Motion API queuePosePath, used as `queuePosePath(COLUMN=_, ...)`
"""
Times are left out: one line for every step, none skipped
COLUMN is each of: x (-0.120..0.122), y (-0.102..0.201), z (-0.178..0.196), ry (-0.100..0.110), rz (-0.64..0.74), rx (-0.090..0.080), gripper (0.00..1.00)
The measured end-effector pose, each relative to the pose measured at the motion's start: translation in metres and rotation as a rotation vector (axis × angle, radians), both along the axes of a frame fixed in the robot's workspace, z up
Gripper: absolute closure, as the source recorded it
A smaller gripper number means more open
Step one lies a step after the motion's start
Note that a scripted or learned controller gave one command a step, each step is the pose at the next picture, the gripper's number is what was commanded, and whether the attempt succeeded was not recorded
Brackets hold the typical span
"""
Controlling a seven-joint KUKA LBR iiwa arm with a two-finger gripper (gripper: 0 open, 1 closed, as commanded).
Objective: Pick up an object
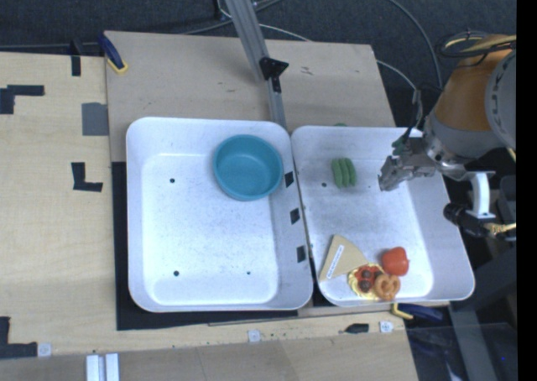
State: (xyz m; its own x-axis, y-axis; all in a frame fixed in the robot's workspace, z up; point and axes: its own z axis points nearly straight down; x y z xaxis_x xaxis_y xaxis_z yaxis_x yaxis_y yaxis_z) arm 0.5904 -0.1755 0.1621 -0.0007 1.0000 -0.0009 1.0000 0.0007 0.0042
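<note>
The pincer (393, 176) hovers over the right shallow white bin (445, 228), near its upper right wall; whether it is clenched I cannot tell. A small ribbed green object (343, 173) lies just left of it. A round blue plastic bowl (247, 167) sits in the left white bin (168, 237).
</note>
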Motion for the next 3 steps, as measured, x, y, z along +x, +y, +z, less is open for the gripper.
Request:
queuePosePath(x=-0.001, y=-0.010, z=0.051, ry=0.001, rz=0.000, rx=0.000, gripper=1.00)
queuePosePath(x=0.002, y=-0.017, z=0.111, ry=-0.001, rz=0.000, rx=-0.001, gripper=1.00)
queuePosePath(x=0.004, y=0.039, z=0.108, ry=0.004, rz=0.004, rx=0.002, gripper=1.00)
